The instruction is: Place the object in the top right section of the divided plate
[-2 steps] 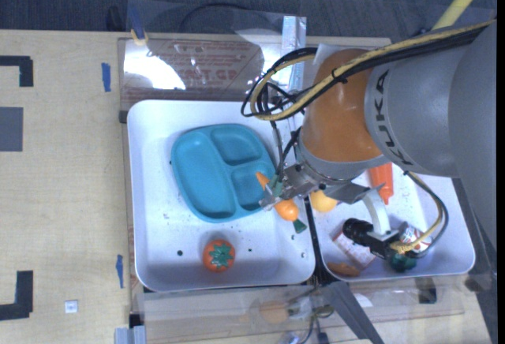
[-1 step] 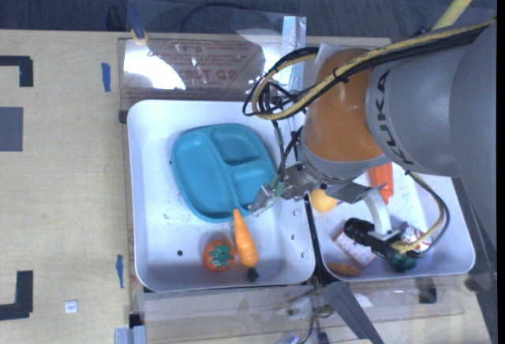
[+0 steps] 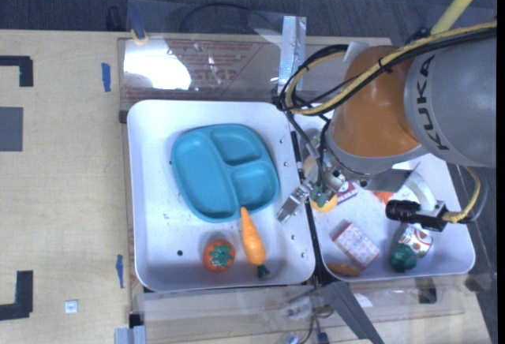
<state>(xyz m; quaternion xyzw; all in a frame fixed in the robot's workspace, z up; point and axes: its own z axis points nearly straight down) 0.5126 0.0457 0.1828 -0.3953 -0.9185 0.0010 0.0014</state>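
Because the divided plate (image 3: 225, 170) is your landmark, every place below is read from it.

Plate: it lies flat in the left bin (image 3: 150, 200), three sections bare; you are aiming for the small upper-right one.

Gripper: the gripper (image 3: 316, 191) hangs to the right of the plate, over the seam between the bins. You cannot tell from here whether it is clenched or released. Something small and green-and-yellow shows at its tip, but you cannot confirm a hold.

Object: which item is meant is unclear. A carrot (image 3: 251, 236) rests against the plate's lower edge, a tomato (image 3: 219, 254) sits just below the plate, and a box (image 3: 355, 244) and other toys lie well to the right in the other bin (image 3: 458, 256).

Risk, grasp: if nothing is truly pinched, you carry air to the plate.

Risk, drop: a loose hold could shed the item onto the bin wall.

Risk, placement: the target section is small and borders two others; an off-centre release lands it next door.

Risk, cables: the looped cables (image 3: 316, 82) hang above and to the plate's right and could snag.
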